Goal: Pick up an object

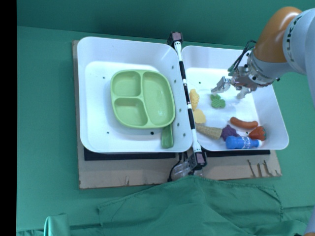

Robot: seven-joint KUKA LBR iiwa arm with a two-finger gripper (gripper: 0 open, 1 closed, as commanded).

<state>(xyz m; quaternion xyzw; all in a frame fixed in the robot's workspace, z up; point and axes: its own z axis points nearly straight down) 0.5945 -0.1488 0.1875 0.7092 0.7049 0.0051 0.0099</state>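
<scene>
My gripper point(231, 88) hangs over the upper middle of the right bin point(275, 107), its two fingers spread apart with nothing between them. A small green broccoli piece point(217, 101) lies just below and left of the fingertips. Further down the bin lie a sausage point(243, 123), a strawberry point(258, 132), a blue bottle point(241, 142), a purple piece point(228, 131) and an ice cream cone point(209, 130). A yellow corn piece point(194, 98) and a yellow lump point(199, 116) sit by the bin's left wall.
The left bin point(98, 58) holds a light green divided plate point(142, 98) and a green stick-shaped piece point(167, 136) at its lower edge. A black-and-white divider bar point(184, 85) runs between the bins. Green cloth point(197, 205) lies in front of the bench.
</scene>
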